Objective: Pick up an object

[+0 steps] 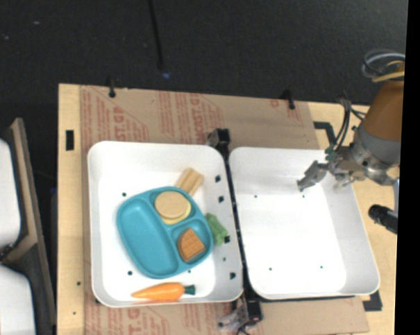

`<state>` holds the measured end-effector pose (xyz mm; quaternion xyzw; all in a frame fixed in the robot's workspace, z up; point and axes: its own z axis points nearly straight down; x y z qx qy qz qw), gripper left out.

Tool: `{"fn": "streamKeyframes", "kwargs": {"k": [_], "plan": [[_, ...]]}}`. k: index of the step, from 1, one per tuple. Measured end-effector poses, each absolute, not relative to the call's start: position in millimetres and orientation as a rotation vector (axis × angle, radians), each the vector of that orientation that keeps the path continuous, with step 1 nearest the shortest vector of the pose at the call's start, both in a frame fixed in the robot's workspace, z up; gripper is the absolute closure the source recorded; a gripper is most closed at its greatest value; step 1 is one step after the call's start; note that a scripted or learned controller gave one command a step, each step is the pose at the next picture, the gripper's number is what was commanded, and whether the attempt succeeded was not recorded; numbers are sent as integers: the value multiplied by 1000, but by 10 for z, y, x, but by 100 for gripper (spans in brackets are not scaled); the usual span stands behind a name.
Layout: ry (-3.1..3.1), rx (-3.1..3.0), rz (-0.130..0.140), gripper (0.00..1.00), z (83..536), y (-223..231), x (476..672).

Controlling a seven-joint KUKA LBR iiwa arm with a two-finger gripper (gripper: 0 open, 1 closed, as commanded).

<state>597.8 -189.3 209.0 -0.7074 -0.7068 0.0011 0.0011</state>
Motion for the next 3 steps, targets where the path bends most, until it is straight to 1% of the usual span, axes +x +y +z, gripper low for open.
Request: {"fn": "streamKeyframes", "kwargs": {"k": [1, 2, 3], "plan": [[-2219, -2220, 3, 0, 1637, -1822, 5954], [-2218, -2219, 4, 0, 1013, -1849, 5920], [-2221, -2225, -2, 100, 1154, -1859, 5940]]}}
